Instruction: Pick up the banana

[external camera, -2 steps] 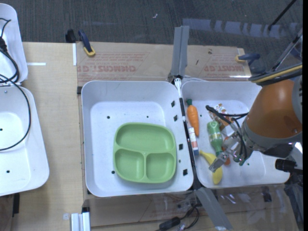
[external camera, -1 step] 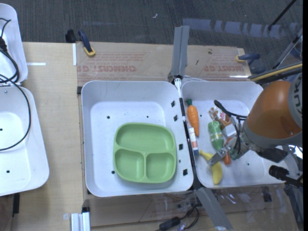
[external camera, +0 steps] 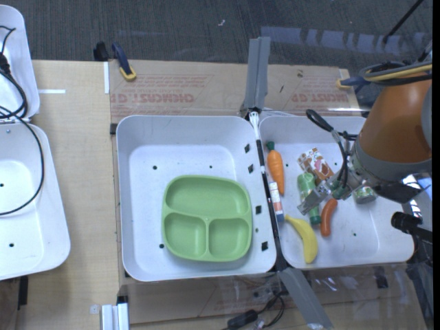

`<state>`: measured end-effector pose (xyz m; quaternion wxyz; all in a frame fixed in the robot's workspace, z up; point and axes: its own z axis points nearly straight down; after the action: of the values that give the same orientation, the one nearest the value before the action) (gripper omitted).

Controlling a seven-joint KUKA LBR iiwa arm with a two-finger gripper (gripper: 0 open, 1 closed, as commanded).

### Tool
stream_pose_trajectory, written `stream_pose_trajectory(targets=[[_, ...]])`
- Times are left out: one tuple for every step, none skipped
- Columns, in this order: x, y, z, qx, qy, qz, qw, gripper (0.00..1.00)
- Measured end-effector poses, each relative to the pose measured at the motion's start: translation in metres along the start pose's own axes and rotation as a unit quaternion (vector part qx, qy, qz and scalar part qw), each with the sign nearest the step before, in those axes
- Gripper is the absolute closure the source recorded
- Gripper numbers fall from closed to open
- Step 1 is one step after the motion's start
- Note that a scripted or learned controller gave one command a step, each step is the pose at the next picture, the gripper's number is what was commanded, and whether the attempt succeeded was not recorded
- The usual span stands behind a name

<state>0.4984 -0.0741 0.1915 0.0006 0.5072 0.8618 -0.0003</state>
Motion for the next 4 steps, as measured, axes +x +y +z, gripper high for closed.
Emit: stream_pose_trajectory(targets=[[0.050,0.004,0.000,0.001,0.001,-0.063,0.9980,0.00],[0.029,-0.008,0.001,0.001,0.001,-0.127,0.9920,0.00],[0.048,0.003,0.001,0.001,0.001,-0.156,0.9877,0.00],[0.035,-0.004,0.000,0.000,0.001,-0.141,0.9900,0.00]])
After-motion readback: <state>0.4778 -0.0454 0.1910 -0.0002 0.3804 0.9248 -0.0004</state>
